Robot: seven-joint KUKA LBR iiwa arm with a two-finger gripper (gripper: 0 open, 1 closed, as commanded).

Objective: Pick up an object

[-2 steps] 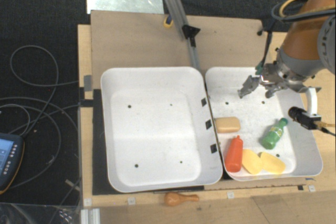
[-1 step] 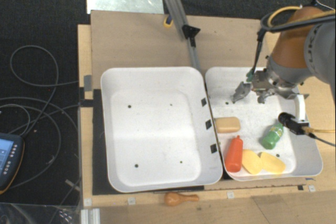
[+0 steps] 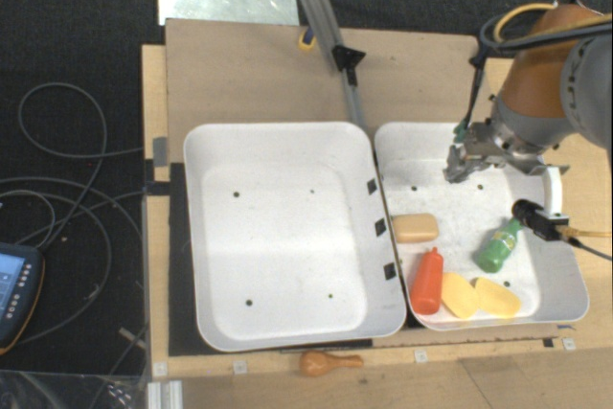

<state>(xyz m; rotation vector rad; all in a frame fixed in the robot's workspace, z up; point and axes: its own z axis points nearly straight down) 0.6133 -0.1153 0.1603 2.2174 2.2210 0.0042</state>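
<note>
In the right bin (image 3: 565,297), your options are bunched toward the near end: a red bottle (image 3: 427,281), two yellow pieces (image 3: 479,297) touching it, a green bottle (image 3: 498,246) and a tan block (image 3: 415,227) beside the divider. The gripper (image 3: 462,163) hangs over the bare far part, well apart from all of them. It's carrying nothing, but honestly I can't tell how wide its fingers are. I'd go for the tan block or green bottle, since each lies clear of its neighbours. Avoid the red and yellow cluster.

No text, label, brand, number or sign is legible on anything here.
</note>
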